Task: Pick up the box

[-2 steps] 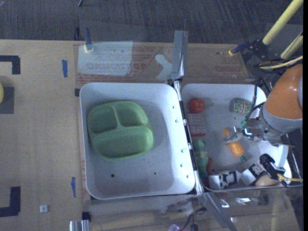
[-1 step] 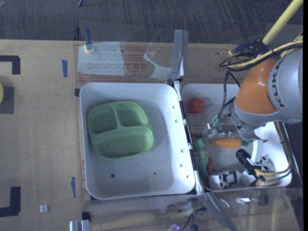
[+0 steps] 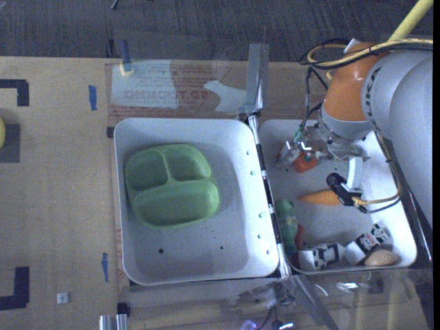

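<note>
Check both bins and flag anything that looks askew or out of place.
The green divided plate sits askew in the left bin, turned against its walls. In the right bin, small items crowd the near wall, and a green item lies against the divider. Nothing looks spilled or damaged.

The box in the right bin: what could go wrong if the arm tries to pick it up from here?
1. The box lies against the bin's near wall, beside other small items, so the fingers may find little room.
2. The gripper is at the far side of the right bin, near a small red item; the carrot lies between it and the box and may get knocked.
</note>
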